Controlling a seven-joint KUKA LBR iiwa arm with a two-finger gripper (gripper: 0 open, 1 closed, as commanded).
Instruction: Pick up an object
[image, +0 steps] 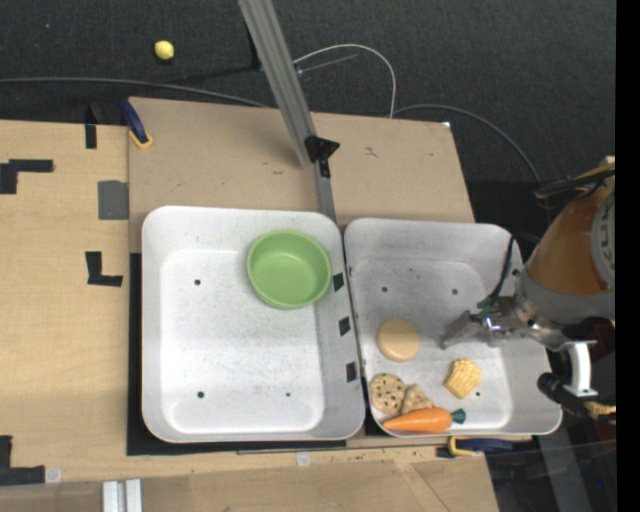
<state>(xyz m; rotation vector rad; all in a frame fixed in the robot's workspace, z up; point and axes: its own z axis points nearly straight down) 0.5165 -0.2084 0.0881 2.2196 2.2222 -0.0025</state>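
Plywood bench w/ two shallow white bins side by side, dark floor behind it and a few cables trailing across, that's your setup. Take the right bin (430, 250) as your landmark: everything worth grabbing sits in its near half. You've got a tan bun-looking thing (399, 340) about mid-bin, a cookie (386, 391) just below that, an orange carrot (420, 421) lying along the near wall w/ its long axis running left-right and green tip pointing right, and a small yellow corn piece (462, 378) toward the bin's right side. The gripper (462, 328) hangs over that same bin's right-centre, coming in from the right edge, and honestly you can't tell from this angle whether it's spread or pinched, too dark and small. Nothing visibly between it, so don't count anything as held. Key relation imo: the corn piece lies just below the claw tip in the view, i.e. toward the bin's near wall, and the bun is a bit to its left, both close. Either looks like the nearest candidate. Left of the right bin, the other bin (180, 400) holds a green bowl (289, 268), well apart from the arm. No readable labels, brands or writing anywhere.
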